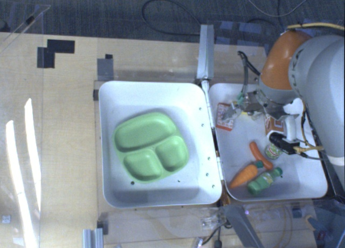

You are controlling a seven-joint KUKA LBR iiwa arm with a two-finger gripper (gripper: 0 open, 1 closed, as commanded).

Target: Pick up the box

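The box [224, 116] is a small red and white carton lying flat in the right bin [302, 187], close to that bin's far left corner. My gripper [243, 107] hangs low over the far part of the same bin, just right of the box and very near its right edge. The box rests on the bin floor. The grey arm with its orange band [283, 61] covers the bin's far right side.
In the right bin lie a large carrot [243, 175], a smaller carrot [260, 154], a green bottle [263, 182] and a dark can [275, 148] near the wrist cables. The left bin [108, 187] holds a green divided plate [151, 146].
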